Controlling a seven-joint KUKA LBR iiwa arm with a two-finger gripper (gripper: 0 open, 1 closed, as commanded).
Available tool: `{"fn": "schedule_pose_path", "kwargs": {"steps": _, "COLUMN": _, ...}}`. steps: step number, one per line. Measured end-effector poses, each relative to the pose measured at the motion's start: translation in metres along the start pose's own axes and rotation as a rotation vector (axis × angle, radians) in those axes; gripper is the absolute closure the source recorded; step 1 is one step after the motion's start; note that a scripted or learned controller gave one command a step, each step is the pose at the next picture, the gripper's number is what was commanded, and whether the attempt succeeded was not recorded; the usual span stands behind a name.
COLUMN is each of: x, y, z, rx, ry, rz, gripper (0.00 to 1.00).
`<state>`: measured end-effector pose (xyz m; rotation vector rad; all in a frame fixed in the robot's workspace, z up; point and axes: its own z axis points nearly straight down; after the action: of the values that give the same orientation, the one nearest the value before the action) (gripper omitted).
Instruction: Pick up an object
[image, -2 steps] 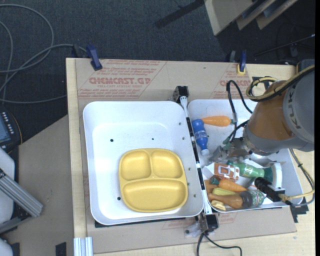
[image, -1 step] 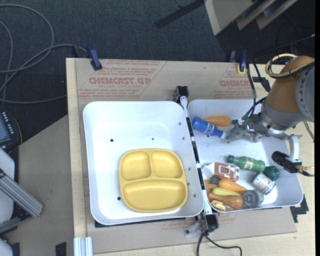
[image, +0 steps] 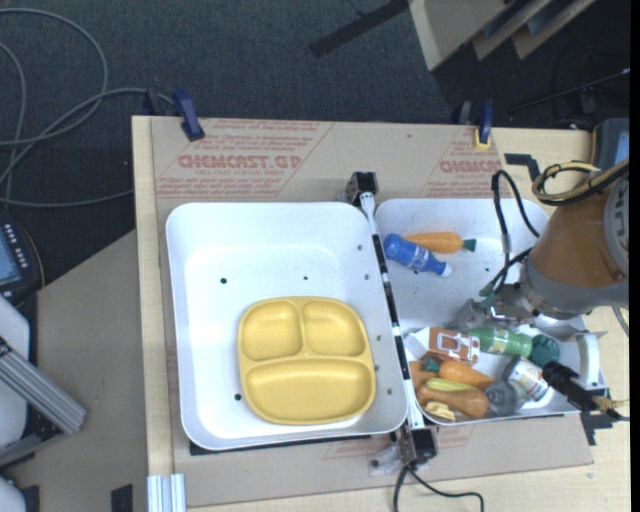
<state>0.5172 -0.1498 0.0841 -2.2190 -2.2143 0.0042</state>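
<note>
A green bottle (image: 512, 344) lies in the right bin (image: 440, 215), amid a heap of toy food in its near corner, with the gripper (image: 487, 316) right over its left end. The arm's wrist hides the grip, so I cannot tell its state. A blue bottle (image: 414, 255) and a carrot (image: 437, 241) lie further back; the left bin (image: 200, 250) holds 1 yellow divided plate (image: 305, 359).

**Arm low over the right bin's cluttered corner**

The arm (image: 585, 245) reaches in from the right, its gripper (image: 487, 312) down among items in the right bin (image: 440, 215). Just beside it lies a green bottle (image: 515, 343); nearer the front sit an orange-and-white carton (image: 455, 346), a carrot-like piece (image: 462, 373) and a small can (image: 527, 380). Toward the back, a blue bottle (image: 413, 254) touches an orange carrot (image: 437, 241). The left bin (image: 200, 250) holds a yellow divided plate (image: 305, 358).
</note>
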Motion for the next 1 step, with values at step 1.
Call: {"fn": "schedule_pose_path", "kwargs": {"steps": 1, "x": -0.0007, "y": 0.0041, "z": -0.0106, "rx": -0.009, "ry": -0.003, "rz": -0.001, "gripper": 1.0}}
